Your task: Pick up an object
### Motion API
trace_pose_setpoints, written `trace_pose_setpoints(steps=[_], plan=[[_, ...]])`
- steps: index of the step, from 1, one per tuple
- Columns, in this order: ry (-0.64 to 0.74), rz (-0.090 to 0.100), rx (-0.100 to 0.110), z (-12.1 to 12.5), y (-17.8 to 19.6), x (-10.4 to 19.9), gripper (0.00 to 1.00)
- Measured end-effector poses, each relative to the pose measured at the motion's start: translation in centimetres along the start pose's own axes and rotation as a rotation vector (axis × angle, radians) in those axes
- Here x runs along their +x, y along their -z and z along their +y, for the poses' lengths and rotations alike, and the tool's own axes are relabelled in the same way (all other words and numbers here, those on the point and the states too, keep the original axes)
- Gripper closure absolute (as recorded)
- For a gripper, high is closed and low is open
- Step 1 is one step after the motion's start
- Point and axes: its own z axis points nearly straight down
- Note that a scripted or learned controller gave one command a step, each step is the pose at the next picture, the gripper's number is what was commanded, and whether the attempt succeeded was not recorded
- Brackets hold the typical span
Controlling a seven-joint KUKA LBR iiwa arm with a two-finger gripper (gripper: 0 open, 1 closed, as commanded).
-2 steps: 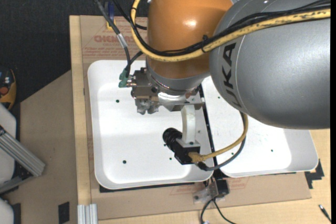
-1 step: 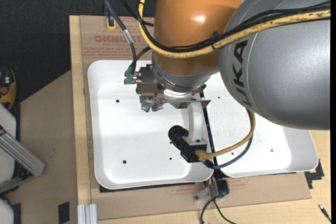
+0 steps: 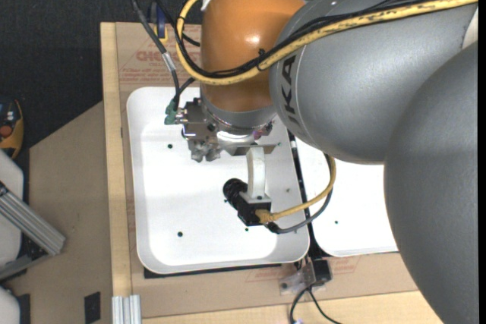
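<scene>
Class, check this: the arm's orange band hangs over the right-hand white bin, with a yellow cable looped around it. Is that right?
Not quite. In the camera view the orange band hangs over the left-hand white bin, not the right-hand one. The yellow cable does loop around it.

Counter (image 3: 114, 163): light tan surface, set above dark carpeted floor (image 3: 61, 11). Red printed lettering is visible near its far edge, partly covered. Two shallow white bins rest directly on it, side by side. Left bin (image 3: 163, 231): rounded corners, a few small dark dots on its floor. Right bin (image 3: 357, 239): largely covered from above, near corner exposed. A narrow dark gap separates the bins. A small cable connector (image 3: 307, 273) lies on the counter's near edge, just beside the bins.
</scene>
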Motion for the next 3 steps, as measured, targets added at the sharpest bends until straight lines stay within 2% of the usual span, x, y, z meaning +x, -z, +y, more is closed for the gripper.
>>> trace_pose_setpoints(steps=[1,2,3], plan=[[0.000,0.004,-0.010,-0.2,5.2,-1.5,1.00],[0.004,0.003,-0.002,-3.7,4.9,0.1,1.00],[0.001,0.004,-0.009,-3.5,7.0,-1.1,1.00]])
